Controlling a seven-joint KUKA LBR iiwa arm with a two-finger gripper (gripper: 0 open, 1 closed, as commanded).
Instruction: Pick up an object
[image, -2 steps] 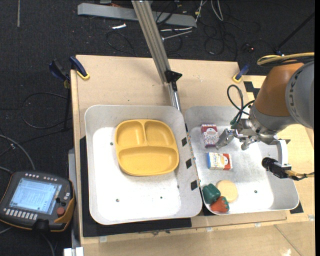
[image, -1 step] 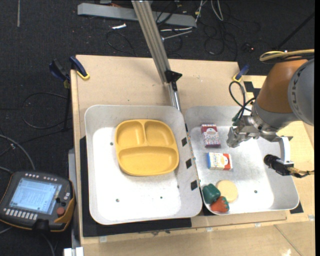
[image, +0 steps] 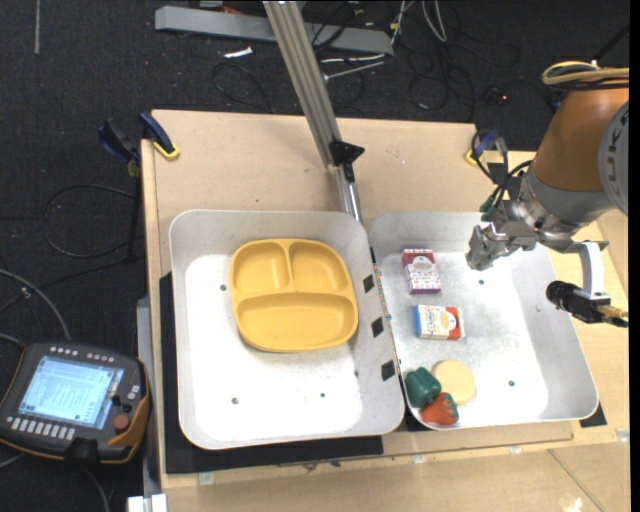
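The yellow divided plate (image: 294, 295) looks like smooth, matt plastic; both white bins (image: 200, 400) appear smooth, faintly speckled; the bench (image: 250, 160) resembles bare matt fibreboard; the slanted pole (image: 308, 80) is brushed metal.

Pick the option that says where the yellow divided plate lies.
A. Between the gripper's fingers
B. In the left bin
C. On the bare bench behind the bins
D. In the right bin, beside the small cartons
B: the yellow divided plate lies flat in the left bin, while the gripper hangs over the right bin.
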